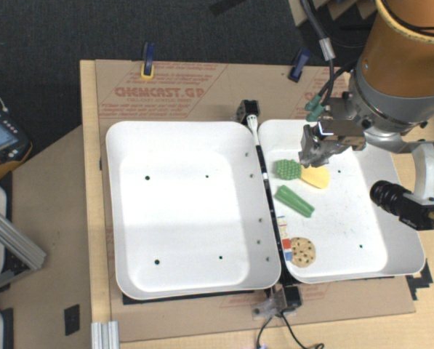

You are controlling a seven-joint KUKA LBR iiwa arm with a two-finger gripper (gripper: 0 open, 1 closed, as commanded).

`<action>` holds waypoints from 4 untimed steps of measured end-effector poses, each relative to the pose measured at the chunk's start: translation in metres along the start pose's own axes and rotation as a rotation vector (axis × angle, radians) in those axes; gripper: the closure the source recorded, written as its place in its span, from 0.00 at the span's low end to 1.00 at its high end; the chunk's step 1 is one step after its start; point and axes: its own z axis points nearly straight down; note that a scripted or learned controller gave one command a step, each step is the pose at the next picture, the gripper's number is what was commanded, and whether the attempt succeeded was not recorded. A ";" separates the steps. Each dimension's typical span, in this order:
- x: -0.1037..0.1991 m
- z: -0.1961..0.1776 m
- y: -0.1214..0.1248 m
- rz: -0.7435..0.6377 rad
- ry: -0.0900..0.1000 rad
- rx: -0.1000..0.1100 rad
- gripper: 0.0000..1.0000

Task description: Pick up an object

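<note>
My gripper hangs low over the right bin, near its back left. Right beneath its tips lie a yellow wedge-shaped piece and a green bumpy object, side by side. The fingertips sit just above the gap between these two. A green oblong block lies a little nearer the front, tilted. Close to the bin's front left corner rests a round cookie-like disc with a small red and blue item at its left edge.
The left bin stands beside the right one, their rims touching along a dark divider. A black fitting juts over the right bin's right side. Both bins sit on a cardboard sheet with clips at its back edge.
</note>
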 end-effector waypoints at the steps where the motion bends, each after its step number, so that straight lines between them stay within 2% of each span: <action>1: -0.003 -0.009 0.002 0.006 -0.002 0.000 1.00; 4: -0.002 -0.040 0.004 0.005 -0.003 -0.006 1.00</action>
